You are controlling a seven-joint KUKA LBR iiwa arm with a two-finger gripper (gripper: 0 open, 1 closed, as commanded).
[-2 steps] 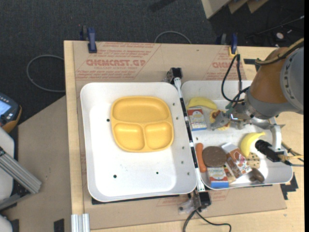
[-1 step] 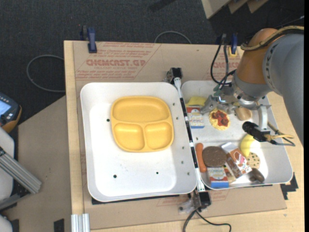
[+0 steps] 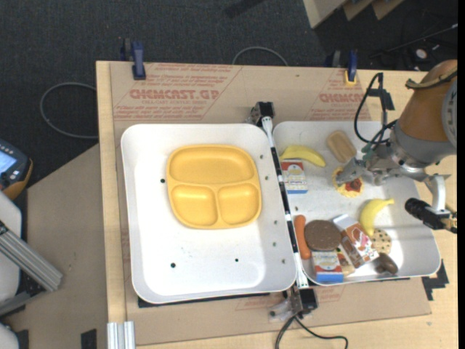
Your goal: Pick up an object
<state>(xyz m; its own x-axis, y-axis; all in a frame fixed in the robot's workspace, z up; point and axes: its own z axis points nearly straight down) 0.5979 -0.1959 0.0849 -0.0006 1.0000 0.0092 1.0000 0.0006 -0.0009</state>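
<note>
The gripper [image 3: 354, 171] sits low over the upper middle of the right bin [image 3: 429, 264], at the end of the grey arm [image 3: 425, 126] that comes in from the right edge. Its dark metal fingers reach toward the left of the view, and their tips are over or against a small red and yellow toy [image 3: 352, 186]; the mechanism covers the contact, so I cannot tell whether the jaws are apart, together or clamped on it. That toy looks like the likely target: it lies directly under and just toward the near side of the fingertips, so compact that no clear long axis can be read from it. Just beyond the tips, toward the far wall, lies a tan bread-like piece [image 3: 340, 145], its long axis running from far-left to near-right, and to its left a yellow banana [image 3: 304, 155] stretches roughly across the bin, its ends dipping toward the camera. A small red and white carton [image 3: 293, 177] stands close by the divider. Nearer the camera and to the right of the target, a second banana [image 3: 375, 213] curves with its stem pointing up and right. Further forward come a brown round disc [image 3: 322, 235], an orange carrot-like stick [image 3: 301, 235] lying lengthwise along the divider, and a cluster of small packets [image 3: 357, 246]. The left bin [image 3: 145, 217] holds a yellow divided tray [image 3: 214, 184], well apart from the tool. If a lift follows, it would turn on whether the fingers truly straddle the small toy.
</note>
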